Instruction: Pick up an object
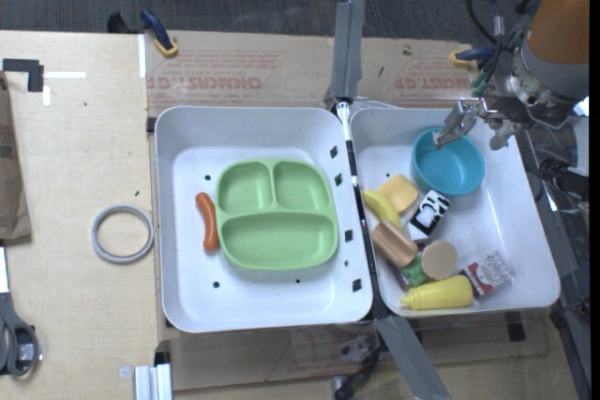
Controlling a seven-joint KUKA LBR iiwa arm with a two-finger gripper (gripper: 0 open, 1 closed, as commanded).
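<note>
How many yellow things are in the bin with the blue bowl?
3. A yellow bottle lies at the near edge, a banana sits by the wall between the bins, and a yellow block is beside it. The pile may hide more.

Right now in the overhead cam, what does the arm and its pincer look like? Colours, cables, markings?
The arm enters at the right edge: a broad orange band over a grey wrist section. Below it sits a cluster of silver-grey metal hardware, ending in a slim metallic two-finger pincer. Black cables loop around the wrist on its left side. No markings or labels are legible at this size.
</note>
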